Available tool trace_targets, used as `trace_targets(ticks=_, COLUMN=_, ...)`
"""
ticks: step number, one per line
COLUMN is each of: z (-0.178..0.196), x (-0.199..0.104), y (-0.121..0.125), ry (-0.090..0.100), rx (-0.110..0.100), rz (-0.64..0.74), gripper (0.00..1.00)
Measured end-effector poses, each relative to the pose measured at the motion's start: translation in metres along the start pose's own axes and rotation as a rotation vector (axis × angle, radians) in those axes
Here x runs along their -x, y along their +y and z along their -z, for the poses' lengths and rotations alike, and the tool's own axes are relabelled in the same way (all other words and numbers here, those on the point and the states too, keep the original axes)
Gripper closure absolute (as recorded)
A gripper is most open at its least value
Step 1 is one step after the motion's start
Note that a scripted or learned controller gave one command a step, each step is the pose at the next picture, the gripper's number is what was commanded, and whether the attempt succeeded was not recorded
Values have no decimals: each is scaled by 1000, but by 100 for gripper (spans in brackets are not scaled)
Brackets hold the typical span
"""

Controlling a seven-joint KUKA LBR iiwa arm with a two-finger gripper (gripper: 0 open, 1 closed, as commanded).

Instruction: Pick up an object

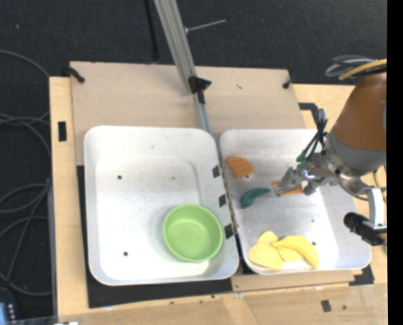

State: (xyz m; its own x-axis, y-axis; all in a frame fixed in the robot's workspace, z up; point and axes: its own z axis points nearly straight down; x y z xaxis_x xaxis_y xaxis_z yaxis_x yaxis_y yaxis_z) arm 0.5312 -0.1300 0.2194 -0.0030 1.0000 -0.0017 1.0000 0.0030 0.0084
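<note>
Tool (290, 183) low in right bin (330, 147), over small orange piece (292, 191); can't tell grip state; teal object (253, 196) just beside.

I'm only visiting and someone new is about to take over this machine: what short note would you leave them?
Gripper: low in the right bin, at a small orange piece; a grasp can't be confirmed.
Right bin also holds: orange-brown lump by its left wall, teal piece below it, yellow pieces at the near edge.
Left bin: green bowl.
Done: nothing visibly lifted.
Left: secure one object and raise it.
</note>
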Motion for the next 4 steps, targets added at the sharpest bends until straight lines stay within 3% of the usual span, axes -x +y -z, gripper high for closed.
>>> trace_targets(ticks=1, z=9, x=1, y=1, ry=2, rx=-5, rz=2, gripper=100)
trace_targets(ticks=4, z=8, x=-164, y=55, ry=3, rx=-7, rz=4, gripper=100)
